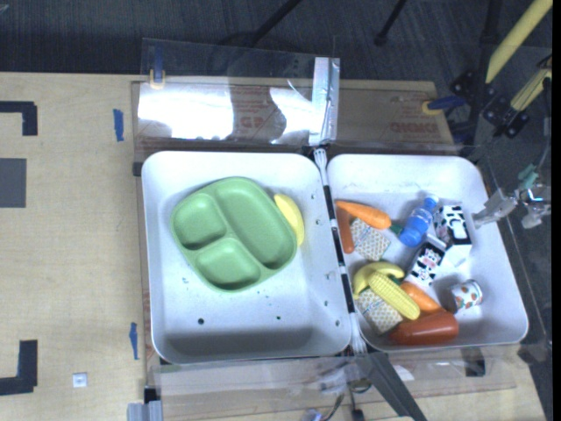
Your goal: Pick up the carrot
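The carrot [363,214] is an orange piece lying across the upper left of the right bin [394,172], close to the wall between the two bins. A blue bottle [418,223] lies just to its right and a waffle-patterned piece [371,243] just below it. My gripper [513,202] shows as grey metal parts over the right bin's right rim. It is well to the right of the carrot and apart from it. Nothing is seen held in it.
The right bin also holds two black-and-white spotted pieces [441,238], a yellow corn cob [393,293], a red sausage [424,327] and a small ball [466,296]. The left bin [166,323] holds a green divided plate [233,231] and a yellow piece [292,217].
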